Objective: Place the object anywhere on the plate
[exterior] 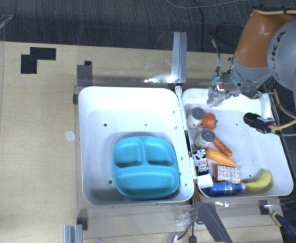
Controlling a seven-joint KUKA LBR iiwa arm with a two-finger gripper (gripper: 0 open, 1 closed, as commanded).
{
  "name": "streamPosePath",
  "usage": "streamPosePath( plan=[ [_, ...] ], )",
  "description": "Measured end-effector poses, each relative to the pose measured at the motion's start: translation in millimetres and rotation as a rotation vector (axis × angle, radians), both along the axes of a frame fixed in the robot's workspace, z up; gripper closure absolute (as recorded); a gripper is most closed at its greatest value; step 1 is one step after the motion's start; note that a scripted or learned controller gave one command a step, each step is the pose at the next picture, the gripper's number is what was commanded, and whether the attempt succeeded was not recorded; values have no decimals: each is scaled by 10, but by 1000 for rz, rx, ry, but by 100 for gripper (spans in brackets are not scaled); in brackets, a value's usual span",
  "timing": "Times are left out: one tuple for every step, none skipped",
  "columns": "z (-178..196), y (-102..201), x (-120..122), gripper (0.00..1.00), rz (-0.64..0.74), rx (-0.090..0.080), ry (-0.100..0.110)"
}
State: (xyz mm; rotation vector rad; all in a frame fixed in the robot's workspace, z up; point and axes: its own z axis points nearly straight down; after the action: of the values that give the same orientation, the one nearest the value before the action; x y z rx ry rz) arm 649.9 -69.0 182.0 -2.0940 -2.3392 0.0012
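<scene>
Pale wooden bench (pixel 31 151) with black markings, dark carpeted floor (pixel 97 9) behind, a loose cable (pixel 223 1) across it.

Tan bench (pixel 31 151) carries two white bins side by side: left bin (pixel 94 110), right bin (pixel 277 156).

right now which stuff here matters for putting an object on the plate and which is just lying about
For the job:
- blue plate in the left bin
- tool over the right bin
- candidates to pick: carrot, banana, tomato, blue bottle

Lying about:
- cable behind the bench
- black marks on the benchtop
</scene>
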Motion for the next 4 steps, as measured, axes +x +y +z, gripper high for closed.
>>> streamPosePath(
  plan=[
    [5,780,-625,100,26,0,-1],
    [1,932,-1522,100,173,0,1],
    [50,1398,-1624,100,415,0,0],
    [415,1519,-1619,100,385,0,-3]
  ],
)
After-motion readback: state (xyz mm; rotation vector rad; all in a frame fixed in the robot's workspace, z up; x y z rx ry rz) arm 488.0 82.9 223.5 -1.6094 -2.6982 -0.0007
